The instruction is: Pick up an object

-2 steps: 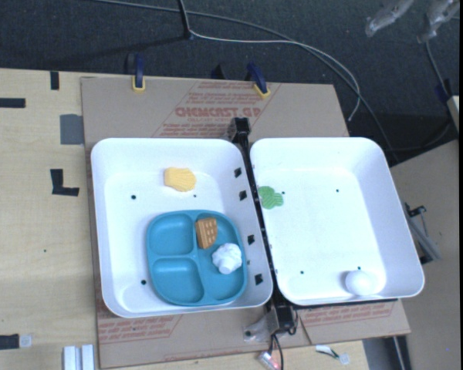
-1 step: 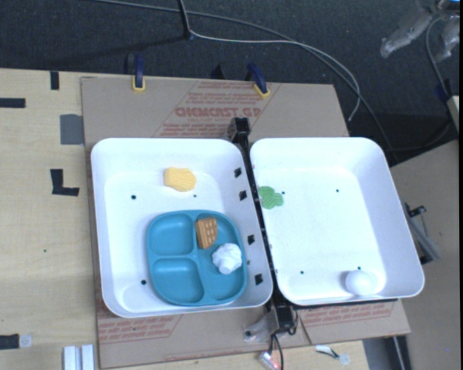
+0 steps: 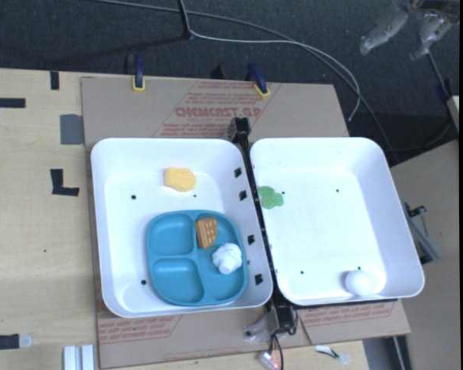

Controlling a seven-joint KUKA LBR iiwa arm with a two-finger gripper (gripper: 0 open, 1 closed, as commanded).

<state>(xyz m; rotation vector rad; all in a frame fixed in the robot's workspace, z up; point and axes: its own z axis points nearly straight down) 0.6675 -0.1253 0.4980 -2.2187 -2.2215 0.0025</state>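
The gripper (image 3: 407, 31) hangs up in the far right corner, over the dark floor beyond the bench and well apart from both bins. It is blurred, but two pale fingers (image 3: 380, 33) splay apart with nothing between them, so I would call it open and empty.

Nearest to it is the right bin (image 3: 370, 156), which holds a small green piece (image 3: 270, 198) close to the wall it shares with its neighbour, and a white ball (image 3: 362, 282) tucked into the near right corner. The left bin (image 3: 108, 206) carries a yellow lump (image 3: 180, 179) lying free on the floor, and a blue divided tray (image 3: 174, 284) with a ridged tan piece (image 3: 206, 232) and a crumpled white wad (image 3: 228, 258) in its right-hand compartments.

Any of these would do for the task. The risk lies in the placing: the ball sits against two walls, so a finger could land on the rim or the ball could roll off. The green piece looks flat and close to the divider, leaving little to pinch. The tray's ridges could catch a finger reaching for the tan piece or the wad.

The yellow lump has open floor all round it, and the middle of the right bin is wide and bare for a descent.
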